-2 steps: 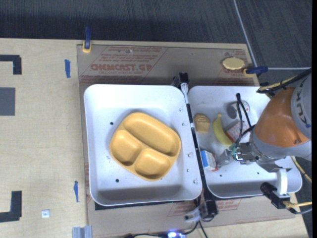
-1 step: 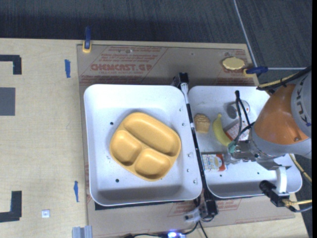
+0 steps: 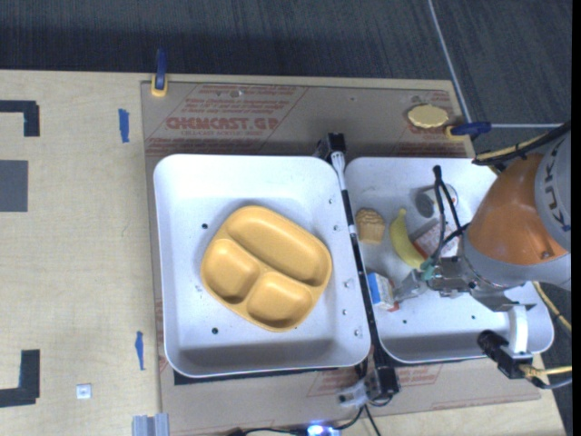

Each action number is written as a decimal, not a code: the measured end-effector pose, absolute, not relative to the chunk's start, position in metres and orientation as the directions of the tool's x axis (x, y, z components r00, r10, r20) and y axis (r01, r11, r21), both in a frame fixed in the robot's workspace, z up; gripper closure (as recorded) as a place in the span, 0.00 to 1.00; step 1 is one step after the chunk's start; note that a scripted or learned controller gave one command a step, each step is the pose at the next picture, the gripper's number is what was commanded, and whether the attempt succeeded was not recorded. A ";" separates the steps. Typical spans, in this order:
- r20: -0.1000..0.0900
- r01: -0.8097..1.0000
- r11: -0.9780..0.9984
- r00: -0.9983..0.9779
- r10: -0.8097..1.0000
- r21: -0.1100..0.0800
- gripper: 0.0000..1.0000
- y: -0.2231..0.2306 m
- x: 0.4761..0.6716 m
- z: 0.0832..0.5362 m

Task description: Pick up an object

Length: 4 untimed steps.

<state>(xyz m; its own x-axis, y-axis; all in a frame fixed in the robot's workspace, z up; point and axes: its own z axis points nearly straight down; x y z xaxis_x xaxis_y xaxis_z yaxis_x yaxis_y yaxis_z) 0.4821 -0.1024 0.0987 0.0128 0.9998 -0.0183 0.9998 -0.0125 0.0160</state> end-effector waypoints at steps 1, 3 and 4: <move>-0.016 1.000 -0.010 0.010 1.000 0.018 0.00 -0.108 0.483 0.091; -0.020 1.000 -0.012 0.013 1.000 0.019 0.00 -0.106 0.483 0.091; -0.020 1.000 -0.012 0.013 1.000 0.020 0.00 -0.106 0.483 0.091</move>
